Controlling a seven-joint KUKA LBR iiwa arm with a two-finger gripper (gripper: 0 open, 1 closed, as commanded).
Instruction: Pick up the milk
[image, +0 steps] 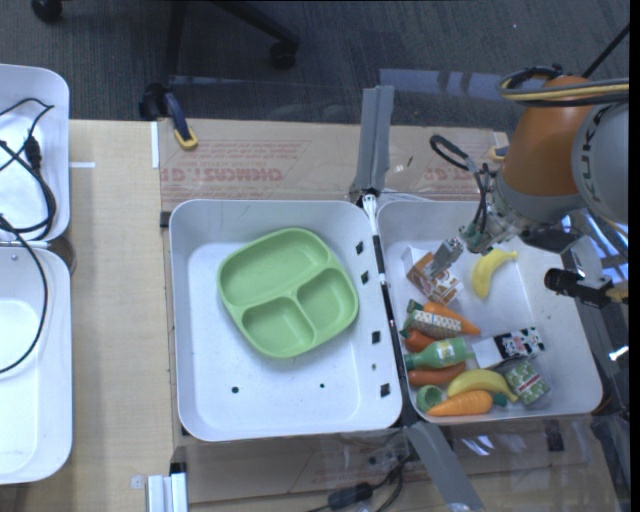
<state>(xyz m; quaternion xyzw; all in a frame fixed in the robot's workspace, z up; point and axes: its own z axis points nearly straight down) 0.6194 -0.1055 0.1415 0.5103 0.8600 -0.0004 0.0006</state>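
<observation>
White milk carton (519, 344) flat, long axis left-right

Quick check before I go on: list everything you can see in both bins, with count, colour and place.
Left bin: 1, white, left of the divider.
Divided plate: 1, green, in left bin.
Right bin: 1, white.
Bananas: 2, yellow, one upper right, one at the front.
Carrots: several, orange, front left of right bin.
Bottle: 1, green, mid left.
Carton: 1, brown and white, under the gripper.
Small box: 1, black and white, right side.
Arm: grey and orange, from the right.
Gripper: above the carton.
</observation>
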